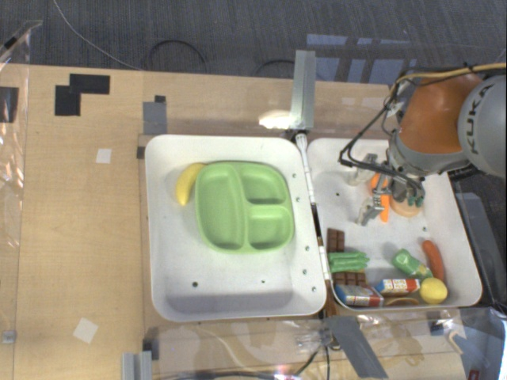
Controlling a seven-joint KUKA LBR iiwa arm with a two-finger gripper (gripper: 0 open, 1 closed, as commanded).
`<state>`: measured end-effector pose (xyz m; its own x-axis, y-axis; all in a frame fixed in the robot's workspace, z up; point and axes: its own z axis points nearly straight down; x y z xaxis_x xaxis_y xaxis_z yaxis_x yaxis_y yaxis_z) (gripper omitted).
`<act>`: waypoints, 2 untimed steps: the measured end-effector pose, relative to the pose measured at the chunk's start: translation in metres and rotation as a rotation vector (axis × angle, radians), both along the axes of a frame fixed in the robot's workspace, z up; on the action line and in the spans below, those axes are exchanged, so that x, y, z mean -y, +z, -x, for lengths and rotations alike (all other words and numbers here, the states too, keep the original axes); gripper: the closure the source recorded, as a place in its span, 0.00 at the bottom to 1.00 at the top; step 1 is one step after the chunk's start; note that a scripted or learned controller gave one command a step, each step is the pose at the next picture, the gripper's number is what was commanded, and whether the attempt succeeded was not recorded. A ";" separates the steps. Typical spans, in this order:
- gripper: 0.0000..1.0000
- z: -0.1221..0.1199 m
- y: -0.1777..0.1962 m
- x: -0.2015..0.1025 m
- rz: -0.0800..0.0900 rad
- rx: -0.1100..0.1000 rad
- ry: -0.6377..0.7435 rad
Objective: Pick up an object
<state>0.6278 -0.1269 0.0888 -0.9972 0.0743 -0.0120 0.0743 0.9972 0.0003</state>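
White plastic makes up both shallow bins on the wooden bench [71, 236]. In the camera view the left bin [170, 283] carries a green divided tray [242, 206] near its middle, and a yellow banana [187, 182] lies against the tray's left edge, partly tucked beside it. The right bin [455, 236] holds a cluster along its near edge: a brown chocolate bar [336, 241] by the left wall, a green pea pod [348, 260] just below it, a small can with a red label [398, 286], a green bottle-like piece [409, 261], a yellow lemon [433, 290] and a reddish sausage [432, 258] toward the right. The grey arm [475, 125], with its orange band, reaches in from the right, and its gripper [380, 204] hangs low over the far half of the right bin. An orange carrot [385, 209] sits right at the fingers there, beside a tan round disc [409, 207]; the fingers' spread, and any grip on the carrot, cannot be made out from this angle.
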 end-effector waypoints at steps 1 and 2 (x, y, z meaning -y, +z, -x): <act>0.00 0.025 0.001 0.005 -0.002 0.002 -0.164; 0.00 0.024 0.001 0.005 -0.002 0.002 -0.204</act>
<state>0.6036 -0.1322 0.0894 -0.9614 0.2749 -0.0133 0.2749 0.9615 0.0022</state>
